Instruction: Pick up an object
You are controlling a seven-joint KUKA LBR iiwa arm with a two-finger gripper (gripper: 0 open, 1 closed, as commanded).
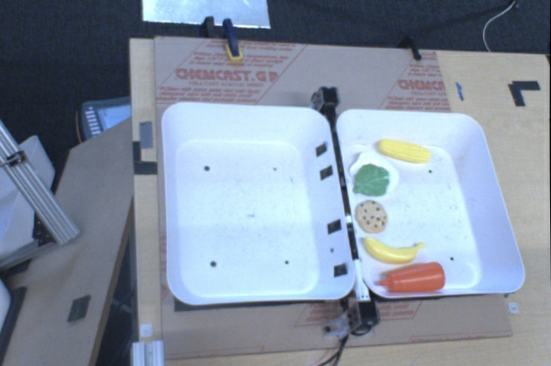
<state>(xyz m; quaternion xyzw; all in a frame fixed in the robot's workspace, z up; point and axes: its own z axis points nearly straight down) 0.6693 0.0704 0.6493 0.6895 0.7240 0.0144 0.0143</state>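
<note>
Robotics lab — white bins [172, 183] clamped on bench [482, 71], cables

Two white bins side by side on the bench [482, 71]. Left bin [172, 209] w/ bare floor. Right bin [491, 209] carries five items, all along its left edge: corn cob [405, 151] near the far left corner, green leafy piece [372, 180] on a white disc [385, 165] just below it, cookie [371, 216] next, banana [393, 250] nearer the front, red-orange sausage-like item [415, 276] at the front edge by the front left corner. Items lie apart, none stacked except leaf on disc
</note>
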